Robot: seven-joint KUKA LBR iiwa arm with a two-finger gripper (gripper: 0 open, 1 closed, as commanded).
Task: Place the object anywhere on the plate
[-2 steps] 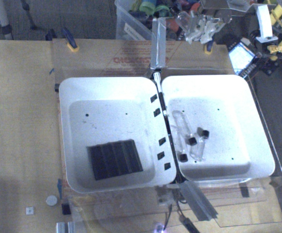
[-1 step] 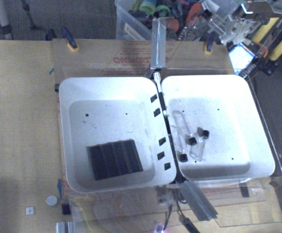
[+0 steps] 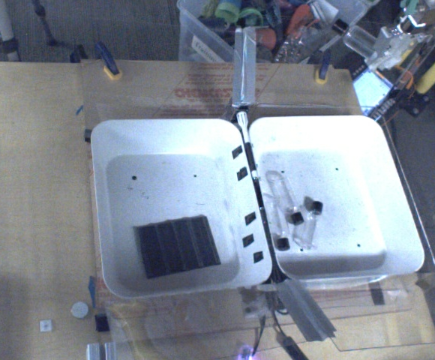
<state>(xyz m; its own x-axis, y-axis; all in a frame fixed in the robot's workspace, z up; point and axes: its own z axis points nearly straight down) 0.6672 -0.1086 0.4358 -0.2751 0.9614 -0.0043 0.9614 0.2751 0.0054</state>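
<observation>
Clear tubes [image 3: 292,214] — faint, black-capped

At the upper right corner we see a pale, partly translucent piece of hardware [image 3: 386,40], tilted and reaching in from the edge. It is too small and cluttered for us to tell whether it is any part of the robot's body.
</observation>
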